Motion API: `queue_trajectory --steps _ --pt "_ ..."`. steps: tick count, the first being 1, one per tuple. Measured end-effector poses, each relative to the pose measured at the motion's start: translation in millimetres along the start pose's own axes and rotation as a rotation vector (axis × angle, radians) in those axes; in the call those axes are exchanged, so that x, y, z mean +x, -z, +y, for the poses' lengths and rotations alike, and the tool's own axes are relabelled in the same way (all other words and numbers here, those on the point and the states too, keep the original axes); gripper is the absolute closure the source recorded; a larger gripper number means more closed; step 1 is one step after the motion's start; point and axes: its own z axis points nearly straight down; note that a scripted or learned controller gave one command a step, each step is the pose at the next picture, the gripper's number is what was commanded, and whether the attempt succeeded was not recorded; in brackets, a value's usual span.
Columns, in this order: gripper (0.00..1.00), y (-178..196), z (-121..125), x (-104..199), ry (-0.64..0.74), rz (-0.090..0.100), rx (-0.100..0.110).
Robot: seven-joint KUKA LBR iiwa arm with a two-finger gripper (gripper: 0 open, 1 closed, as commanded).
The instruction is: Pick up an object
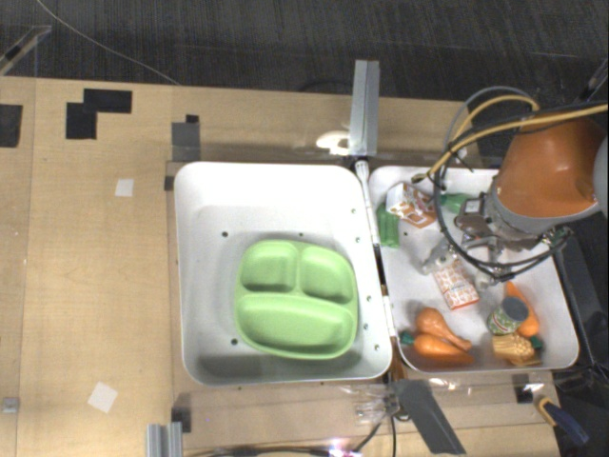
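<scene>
Arm (552,174) reaching in over the right bin (571,346), gripper (455,253) low among the clutter — fingers lost against the white floor, so open or closed cannot be told. Just below it a red-and-white packet (457,287); near the front wall orange toy food (438,336), a corn piece (514,348). In the left bin (200,198) — a green divided tray (297,296).

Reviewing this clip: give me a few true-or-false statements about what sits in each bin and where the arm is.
1. The green divided plastic tray lies in the left white bin. True.
2. The tray has two compartments. False: three, two small above one long.
3. The grey arm with its orange band is above the left bin. False: it is over the right white bin.
4. Orange carrot-shaped toys lie near the right bin's front edge. True.
</scene>
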Motion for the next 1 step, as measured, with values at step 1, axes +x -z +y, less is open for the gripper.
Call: queue_trajectory --steps 1 --pt "0.00 2.5 81.6 19.1 -0.057 0.002 0.000"
